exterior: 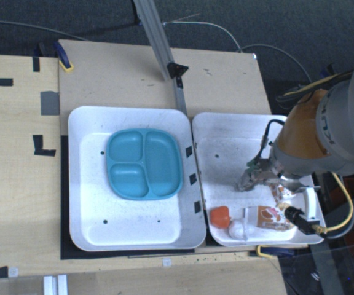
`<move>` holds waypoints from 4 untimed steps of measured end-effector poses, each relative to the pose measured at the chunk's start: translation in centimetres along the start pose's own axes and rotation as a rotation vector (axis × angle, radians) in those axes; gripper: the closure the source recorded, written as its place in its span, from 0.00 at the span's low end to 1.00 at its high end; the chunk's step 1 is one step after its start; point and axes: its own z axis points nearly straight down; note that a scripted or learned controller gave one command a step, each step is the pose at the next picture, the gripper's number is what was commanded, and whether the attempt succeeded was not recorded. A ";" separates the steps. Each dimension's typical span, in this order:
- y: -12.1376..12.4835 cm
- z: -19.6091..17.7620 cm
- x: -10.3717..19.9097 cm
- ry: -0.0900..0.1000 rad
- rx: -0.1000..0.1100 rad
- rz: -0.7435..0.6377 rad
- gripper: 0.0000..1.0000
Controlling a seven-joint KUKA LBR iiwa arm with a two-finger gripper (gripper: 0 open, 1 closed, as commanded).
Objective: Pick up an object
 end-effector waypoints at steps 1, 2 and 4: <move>0.5 -4.4 0.6 -0.001 -0.005 0.000 1.00; 0.6 -9.7 0.6 -0.002 -0.007 0.000 1.00; 2.4 -10.5 10.2 0.002 -0.001 -0.005 1.00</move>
